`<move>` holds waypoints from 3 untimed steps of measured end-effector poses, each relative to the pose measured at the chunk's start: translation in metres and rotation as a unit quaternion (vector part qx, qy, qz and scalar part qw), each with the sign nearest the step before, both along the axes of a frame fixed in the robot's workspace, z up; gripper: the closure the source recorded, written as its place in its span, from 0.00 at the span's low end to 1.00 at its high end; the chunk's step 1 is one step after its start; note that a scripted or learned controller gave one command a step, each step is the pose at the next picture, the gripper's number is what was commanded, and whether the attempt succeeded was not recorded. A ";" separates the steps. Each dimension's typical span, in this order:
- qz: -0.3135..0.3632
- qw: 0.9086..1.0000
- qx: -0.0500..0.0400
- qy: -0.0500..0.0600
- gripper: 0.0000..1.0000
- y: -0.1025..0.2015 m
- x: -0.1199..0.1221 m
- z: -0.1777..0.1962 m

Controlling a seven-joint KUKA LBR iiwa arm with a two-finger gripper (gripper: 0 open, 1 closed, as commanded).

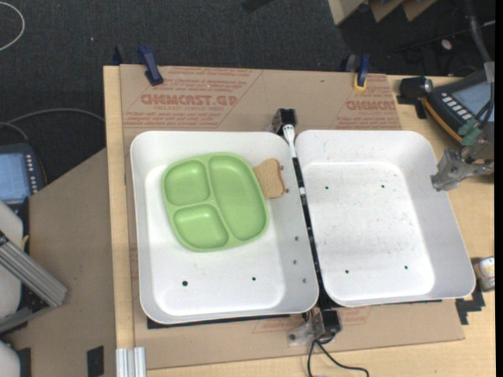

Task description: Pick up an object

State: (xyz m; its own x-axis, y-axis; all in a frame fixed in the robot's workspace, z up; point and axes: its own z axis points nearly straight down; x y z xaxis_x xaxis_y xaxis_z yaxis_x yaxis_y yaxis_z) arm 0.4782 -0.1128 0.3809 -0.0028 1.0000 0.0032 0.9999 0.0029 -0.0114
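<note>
In left bin (157, 273), green tray (215, 202) touching tan block (270, 179)

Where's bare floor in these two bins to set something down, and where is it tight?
The right bin floor is bare from wall to wall. In the left bin, bare floor runs along the near wall, below the green divided plate. The far half is crowded: the tan piece sits against the plate's right edge, by the dividing wall.

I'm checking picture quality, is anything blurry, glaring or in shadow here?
Camera view: even, soft light, no harsh glare on the white bins; the green tray and brown piece are sharp; the gripper at the right edge looks soft and indistinct.
</note>
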 end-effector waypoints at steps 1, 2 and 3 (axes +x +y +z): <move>-0.004 1.000 -0.005 -0.011 1.00 -0.062 0.036 0.075; -0.002 1.000 0.000 -0.001 1.00 -0.049 -0.001 -0.015; -0.001 1.000 -0.005 -0.015 1.00 -0.067 0.041 0.128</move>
State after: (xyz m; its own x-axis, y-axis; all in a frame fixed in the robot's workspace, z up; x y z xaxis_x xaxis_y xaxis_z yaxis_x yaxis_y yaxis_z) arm 0.5188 -0.1794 0.5086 -0.0015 1.0000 -0.0074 0.9998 0.0016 0.0186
